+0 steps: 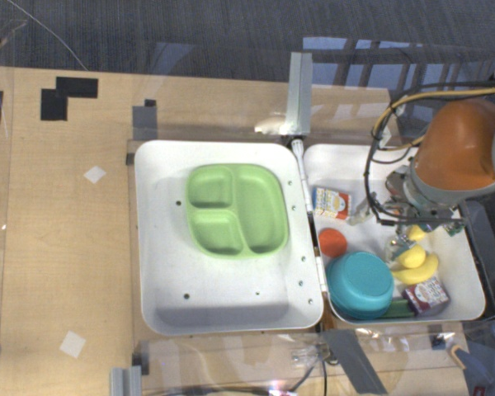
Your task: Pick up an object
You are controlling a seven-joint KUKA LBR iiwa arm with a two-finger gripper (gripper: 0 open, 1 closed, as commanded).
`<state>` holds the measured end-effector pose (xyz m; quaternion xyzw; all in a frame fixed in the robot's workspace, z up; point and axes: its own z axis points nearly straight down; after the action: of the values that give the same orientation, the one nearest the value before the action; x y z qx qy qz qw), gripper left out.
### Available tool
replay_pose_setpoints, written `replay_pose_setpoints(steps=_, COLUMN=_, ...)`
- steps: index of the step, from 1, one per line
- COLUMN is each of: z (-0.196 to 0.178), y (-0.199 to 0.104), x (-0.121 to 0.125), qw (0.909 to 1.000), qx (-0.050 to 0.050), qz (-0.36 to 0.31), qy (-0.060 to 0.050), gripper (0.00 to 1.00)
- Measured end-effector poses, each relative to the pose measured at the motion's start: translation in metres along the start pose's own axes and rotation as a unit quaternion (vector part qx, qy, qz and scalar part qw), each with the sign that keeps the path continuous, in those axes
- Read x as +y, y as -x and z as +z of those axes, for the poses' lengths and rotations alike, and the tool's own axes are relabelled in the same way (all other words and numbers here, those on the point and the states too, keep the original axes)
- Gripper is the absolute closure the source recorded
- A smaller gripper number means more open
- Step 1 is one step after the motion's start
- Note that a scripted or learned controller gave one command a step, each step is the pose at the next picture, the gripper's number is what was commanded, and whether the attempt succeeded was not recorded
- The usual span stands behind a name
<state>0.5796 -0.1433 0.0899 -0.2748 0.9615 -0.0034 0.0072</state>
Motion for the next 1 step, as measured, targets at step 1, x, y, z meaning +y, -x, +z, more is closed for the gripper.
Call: replay_pose_setpoints(steps=1, z=0.0007, y=0.0064, x=-0.0110, qw=0.9999, qx=0.000, qz=-0.011, qy=0.001, gripper=0.00)
